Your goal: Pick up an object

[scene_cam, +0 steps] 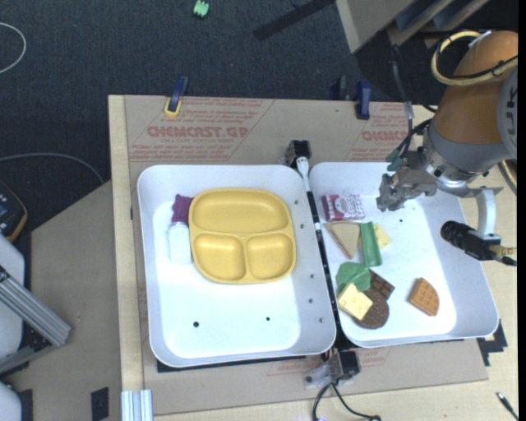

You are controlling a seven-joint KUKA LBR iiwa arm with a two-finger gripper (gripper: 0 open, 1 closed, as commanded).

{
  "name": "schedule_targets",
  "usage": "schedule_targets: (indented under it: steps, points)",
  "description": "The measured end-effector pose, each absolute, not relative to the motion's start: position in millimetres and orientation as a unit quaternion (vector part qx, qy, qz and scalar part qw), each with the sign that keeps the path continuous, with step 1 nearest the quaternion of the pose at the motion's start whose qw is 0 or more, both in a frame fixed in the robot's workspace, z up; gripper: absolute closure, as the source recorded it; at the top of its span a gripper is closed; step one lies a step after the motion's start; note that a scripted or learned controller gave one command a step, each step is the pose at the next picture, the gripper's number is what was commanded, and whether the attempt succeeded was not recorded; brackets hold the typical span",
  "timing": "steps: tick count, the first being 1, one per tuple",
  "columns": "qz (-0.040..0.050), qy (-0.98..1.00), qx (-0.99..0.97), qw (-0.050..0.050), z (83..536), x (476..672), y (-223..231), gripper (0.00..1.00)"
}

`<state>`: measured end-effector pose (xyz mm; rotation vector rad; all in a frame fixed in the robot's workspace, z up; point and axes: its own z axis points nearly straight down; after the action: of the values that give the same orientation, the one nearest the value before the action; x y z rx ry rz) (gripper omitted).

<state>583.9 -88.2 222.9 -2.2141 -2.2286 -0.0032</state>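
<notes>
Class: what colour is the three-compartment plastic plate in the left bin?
Yellow; the divided plate shows clearly in the camera view.

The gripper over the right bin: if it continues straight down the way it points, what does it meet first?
Probably the bare white floor of the right bin. The gripper hangs just right of the pink-and-white packet; depth is unclear, so it might clip the packet's edge.

A dark blue-grey carpet (74,74) covers the floor around the bench, with a thin white cable (16,49) looping across it at the upper left and a small green scrap (201,8) near the top edge. The bench top (246,123) is pale board covered by brown paper printed in red lettering, held by a yellow clamp (173,104) and a blue clamp (362,100) along its far edge. A silver aluminium rail (33,308) angles in at the lower left.
</notes>
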Motion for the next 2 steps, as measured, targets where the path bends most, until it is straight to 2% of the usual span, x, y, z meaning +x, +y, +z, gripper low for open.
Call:
schedule_targets:
  steps: [2]
  points:
    - [-0.0011,-0.709,-0.705,-0.001,227.1,593.4,12.4,1.0]
